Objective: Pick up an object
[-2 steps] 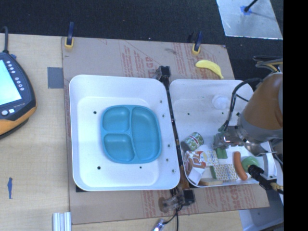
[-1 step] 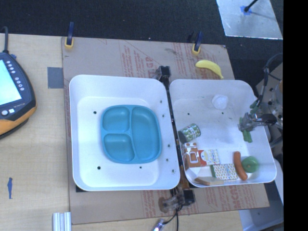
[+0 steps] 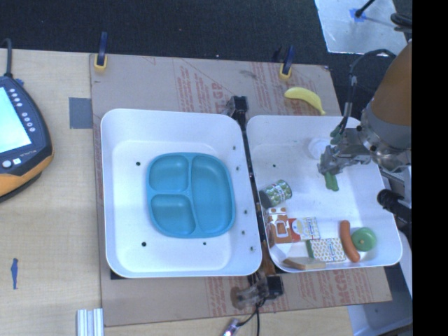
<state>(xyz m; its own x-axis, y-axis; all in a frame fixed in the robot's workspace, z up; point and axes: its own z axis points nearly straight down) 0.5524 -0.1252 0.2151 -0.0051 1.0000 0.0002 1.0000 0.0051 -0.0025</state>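
**Lighting and picture quality: bright, even, a bit soft**

Overhead light, even across the bench. The white bins (image 3: pixel 175 194) run near blown-out, with little rim detail. Short soft shadow under the blue plate (image 3: pixel 190 193) in the left bin. Dark floor beyond the bins is almost black. Overall soft; small items right of the plate look blurred and blocky.

Pale wooden bench (image 3: pixel 49 236) under brown cardboard sheet (image 3: pixel 203 89), dark carpet floor (image 3: pixel 175 12) behind.
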